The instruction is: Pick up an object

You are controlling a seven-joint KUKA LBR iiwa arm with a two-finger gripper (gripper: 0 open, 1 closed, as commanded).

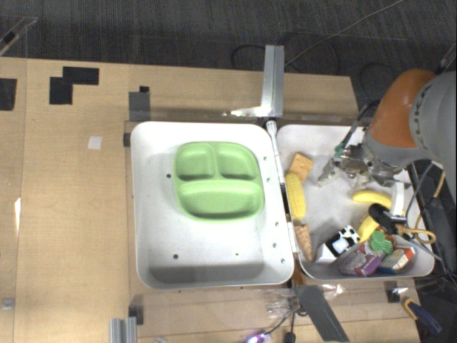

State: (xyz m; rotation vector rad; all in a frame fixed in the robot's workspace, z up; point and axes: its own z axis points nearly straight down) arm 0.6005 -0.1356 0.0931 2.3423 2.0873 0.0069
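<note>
My gripper (348,164) hangs over the back part of the right bin (321,138), below the arm's orange band. A yellow banana (371,198) lies just in front of it, to its right. Left of it a tan cracker (300,164) and a corn cob (295,196) rest along the bin's left wall. Nothing shows between the gripper and the bin floor beneath it.
A bread stick (304,240), a black-and-white cube (345,240), a green toy (380,243), a purple packet (360,264) and a red item (403,257) crowd the right bin's front. A green divided plate (216,179) sits in the left bin (153,263).
</note>
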